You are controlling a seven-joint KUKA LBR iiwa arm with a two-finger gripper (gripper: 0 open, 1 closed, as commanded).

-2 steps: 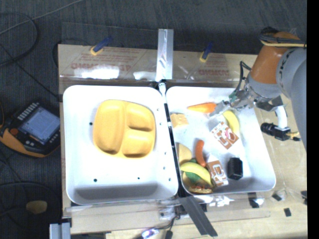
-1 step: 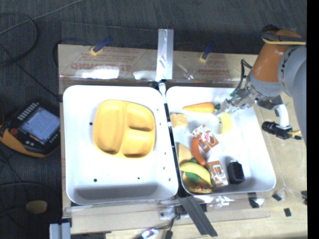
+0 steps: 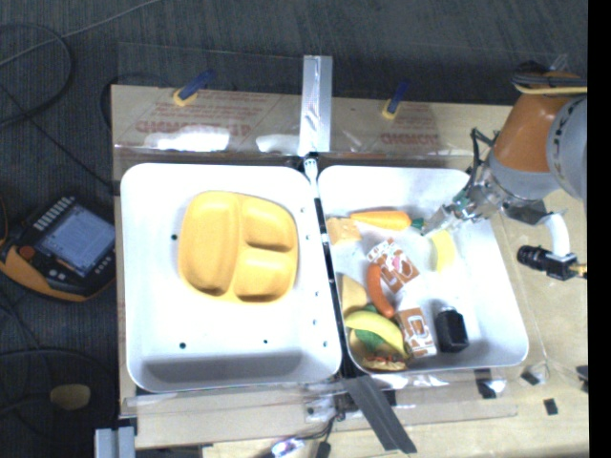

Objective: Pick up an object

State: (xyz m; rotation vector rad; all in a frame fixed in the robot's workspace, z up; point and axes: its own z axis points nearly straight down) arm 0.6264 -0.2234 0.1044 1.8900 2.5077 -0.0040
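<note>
The right bin (image 3: 496, 303) holds a heap of toy food. An orange carrot (image 3: 380, 220) lies at the back. A red-brown sausage (image 3: 380, 292) runs down the middle beside a red and white packet (image 3: 395, 266). A pale yellow wedge (image 3: 442, 251) sits to the right, a small black block (image 3: 451, 329) near the front right, and a yellow-green banana (image 3: 375, 329) with a brown packet (image 3: 414, 333) at the front. My gripper (image 3: 451, 214) hangs over the bin's back right part, just right of the carrot's tip and above the yellow wedge. Nothing shows between its tips.
The left bin (image 3: 153, 342) carries a yellow divided plate (image 3: 237, 244). A metal post (image 3: 316, 103) stands behind the wall between the bins. The grey and orange arm (image 3: 535, 141) comes in over the right bin's back right corner. A handheld pendant (image 3: 59, 246) lies on the floor at left.
</note>
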